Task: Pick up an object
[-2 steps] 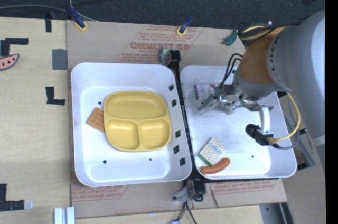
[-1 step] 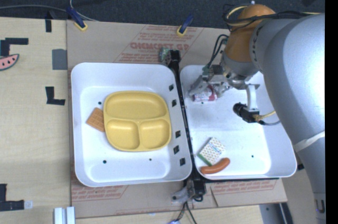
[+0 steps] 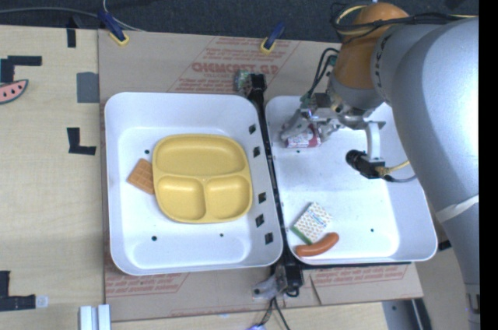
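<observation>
Dark blue carpet runs behind the pale wooden bench (image 3: 47, 188), where a sheet of printed brown cardboard (image 3: 194, 64) underlies two shallow white plastic bins side by side. I take the black clip-studded seam (image 3: 264, 165) between the bins as my landmark. Left of the seam, the left white bin (image 3: 124, 243) holds a yellow three-compartment plastic tray (image 3: 204, 177) lying flat near its middle, and a flat tan cracker-like square (image 3: 141, 177) pokes out from under the tray's far-left edge, touching it. Right of the seam, the right white bin (image 3: 389, 227) holds a small white packet with a green-and-blue checked print (image 3: 312, 222) close to the seam toward the near edge, and a slim orange-red sausage-shaped toy (image 3: 317, 244) just beside that packet, nearer the bin's front rim. My grey arm with its orange band (image 3: 362, 64) reaches in from the right over the far part of this bin. My metal two-finger gripper (image 3: 305, 130) hangs low just right of the seam, at the far end, directly over a small red-and-white wrapped item (image 3: 301, 140) lying on the bin floor. I cannot tell how my jaws stand, nor whether they touch that item. Two yellow-and-blue clamps (image 3: 117, 31) pin the cardboard's far edge.
</observation>
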Controlling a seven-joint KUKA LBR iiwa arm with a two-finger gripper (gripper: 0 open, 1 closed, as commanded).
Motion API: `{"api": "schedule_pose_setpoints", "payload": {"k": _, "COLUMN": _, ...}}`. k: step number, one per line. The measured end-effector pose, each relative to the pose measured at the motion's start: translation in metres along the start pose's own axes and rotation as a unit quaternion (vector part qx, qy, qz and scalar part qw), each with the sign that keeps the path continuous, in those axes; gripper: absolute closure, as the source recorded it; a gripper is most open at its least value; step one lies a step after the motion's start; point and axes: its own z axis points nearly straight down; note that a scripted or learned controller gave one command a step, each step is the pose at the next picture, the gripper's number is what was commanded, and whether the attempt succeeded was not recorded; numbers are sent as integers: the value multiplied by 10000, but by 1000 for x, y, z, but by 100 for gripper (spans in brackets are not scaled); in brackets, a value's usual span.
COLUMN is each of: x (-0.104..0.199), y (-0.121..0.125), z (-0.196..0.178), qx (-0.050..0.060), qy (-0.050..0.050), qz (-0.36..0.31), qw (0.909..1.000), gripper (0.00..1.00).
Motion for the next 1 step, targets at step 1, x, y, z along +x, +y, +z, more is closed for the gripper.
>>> {"api": "schedule_pose_setpoints", "payload": {"k": 1, "x": 69, "y": -29, "z": -153, "qx": -10, "qy": 13, "qz": 3, "qw": 10000, "gripper": 100}}
